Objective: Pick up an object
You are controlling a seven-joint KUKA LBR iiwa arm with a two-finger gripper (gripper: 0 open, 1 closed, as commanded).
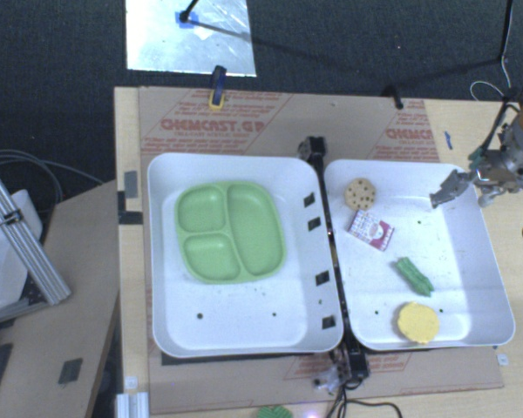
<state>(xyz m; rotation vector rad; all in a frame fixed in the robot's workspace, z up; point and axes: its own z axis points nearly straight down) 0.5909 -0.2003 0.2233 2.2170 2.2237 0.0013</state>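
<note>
The right bin [471, 233] holds a round tan cookie [360, 193], a small pink and white packet [370, 231], a green oblong piece [414, 275] and a yellow disc [417, 321]. My gripper [465, 187] hangs over the bin's far right corner, open, its two grey fingers spread with nothing between them. It stands well to the right of the cookie and packet. The left bin [161, 259] holds a light green divided plate [229, 232].
A black hinge strip with clips [322, 242] runs between the two bins. The bins rest on a brown cardboard sheet [270, 120]. A yellow and blue clamp [217, 90] sits at its far edge. A metal frame [17, 233] stands at left.
</note>
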